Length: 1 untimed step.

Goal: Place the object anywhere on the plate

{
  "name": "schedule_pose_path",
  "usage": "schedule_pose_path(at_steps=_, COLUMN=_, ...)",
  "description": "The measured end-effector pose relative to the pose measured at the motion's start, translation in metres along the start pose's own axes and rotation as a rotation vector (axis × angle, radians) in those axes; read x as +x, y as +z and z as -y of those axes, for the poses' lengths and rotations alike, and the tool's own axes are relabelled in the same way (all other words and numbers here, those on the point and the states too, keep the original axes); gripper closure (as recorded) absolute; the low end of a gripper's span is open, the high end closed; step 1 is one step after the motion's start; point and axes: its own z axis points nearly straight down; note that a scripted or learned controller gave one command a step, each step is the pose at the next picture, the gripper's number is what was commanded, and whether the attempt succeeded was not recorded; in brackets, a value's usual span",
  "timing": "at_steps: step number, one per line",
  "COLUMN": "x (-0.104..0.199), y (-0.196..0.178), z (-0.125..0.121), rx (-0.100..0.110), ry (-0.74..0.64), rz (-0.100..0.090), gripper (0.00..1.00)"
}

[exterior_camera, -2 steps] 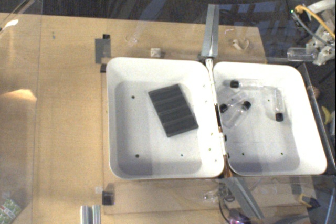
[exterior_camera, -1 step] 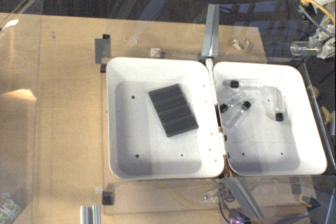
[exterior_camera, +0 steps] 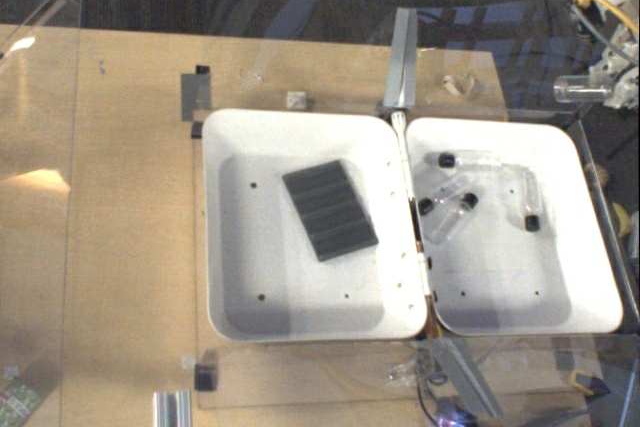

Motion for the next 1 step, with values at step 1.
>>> schedule_pose_path(at_steps=1, x=0.0154, y=-0.0208, z=0.0811, rx=-0.001, ry=-0.008, rz=-0.008, gripper=1.0)
